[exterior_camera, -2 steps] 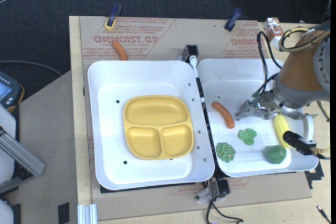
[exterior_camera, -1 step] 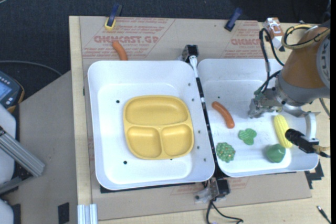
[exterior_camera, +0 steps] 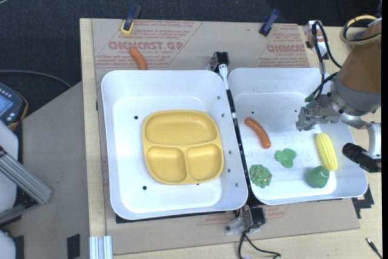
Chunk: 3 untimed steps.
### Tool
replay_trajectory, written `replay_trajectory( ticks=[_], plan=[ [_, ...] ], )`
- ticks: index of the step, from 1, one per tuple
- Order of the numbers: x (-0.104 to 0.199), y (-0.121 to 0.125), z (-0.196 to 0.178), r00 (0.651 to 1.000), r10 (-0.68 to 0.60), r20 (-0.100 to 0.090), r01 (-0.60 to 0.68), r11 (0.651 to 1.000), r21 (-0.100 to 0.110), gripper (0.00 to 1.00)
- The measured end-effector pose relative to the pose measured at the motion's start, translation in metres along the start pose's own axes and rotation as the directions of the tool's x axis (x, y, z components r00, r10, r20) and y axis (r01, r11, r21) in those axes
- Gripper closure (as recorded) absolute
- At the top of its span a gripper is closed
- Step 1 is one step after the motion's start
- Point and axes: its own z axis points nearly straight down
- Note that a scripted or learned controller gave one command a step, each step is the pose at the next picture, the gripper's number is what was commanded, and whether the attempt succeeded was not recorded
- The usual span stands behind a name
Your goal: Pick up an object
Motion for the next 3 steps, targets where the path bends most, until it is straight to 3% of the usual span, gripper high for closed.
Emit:
replay_trajectory(
  ticks=[1,2,3],
  plan=[
    [-0.005,0.008,-0.061,1.0,-0.002,0.001,0.002,1.0,-0.002,1.0],
    [-0.005,0.009,-0.078,1.0,-0.002,0.0,0.002,1.0,0.001,1.0],
    [0.042,0.0,-0.08,1.0,-0.006,-0.006,0.006,1.0,0.008,1.0]
  ],
)
